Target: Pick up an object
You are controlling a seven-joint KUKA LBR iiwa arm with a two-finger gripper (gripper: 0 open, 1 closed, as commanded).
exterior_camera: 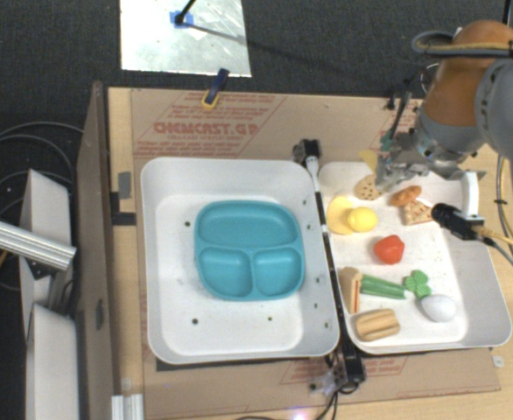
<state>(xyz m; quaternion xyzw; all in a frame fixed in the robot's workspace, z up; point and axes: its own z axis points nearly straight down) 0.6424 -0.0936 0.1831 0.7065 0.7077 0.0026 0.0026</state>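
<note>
Dark carpet floor [29,51], cardboard-topped bench [213,121]. Left bin [165,234] holds blue tray [248,248]. Right of it, right bin [488,322] with toy food: tomato [389,249] mid-bin. Gripper [397,175] at its far edge; jaw state can't tell.

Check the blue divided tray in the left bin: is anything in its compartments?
Empty. The blue tray lies flat in the left bin, and all three compartments show bare blue.

Dark carpet floor [344,16], cardboard-covered bench [239,121], black cables [20,160]
</note>
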